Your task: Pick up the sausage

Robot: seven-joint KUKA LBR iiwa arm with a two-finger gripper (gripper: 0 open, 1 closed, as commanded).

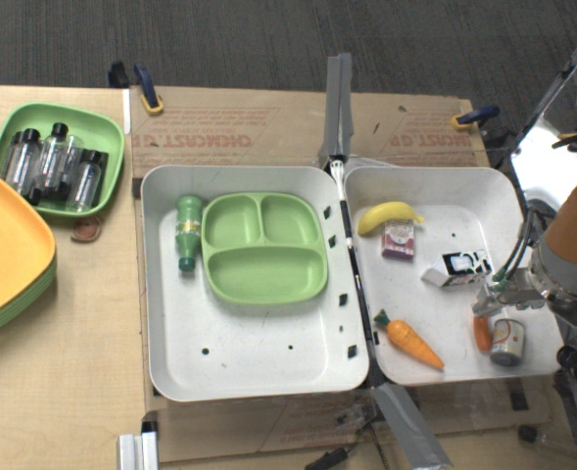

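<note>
Nearest, in right bin (435,186): carrot (412,343) at front-left, small can (506,342) at front-right w/ the sausage (482,333) touching its left side. Gripper (492,300) sits just above the sausage; can't tell how wide the fingers are or if they grip anything. Farther back: small box (461,266), pink carton (399,239), banana (388,215). Left bin (170,341): green divided plate (264,247), green bottle (188,231).

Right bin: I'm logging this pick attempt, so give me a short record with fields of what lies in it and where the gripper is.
sausage: small reddish piece, near the right wall, touching the can
can: silver, right of the sausage
carrot, front left
banana, back left
small box, below the banana
black-and-white item, centre
gripper, just above the sausage and can
</note>
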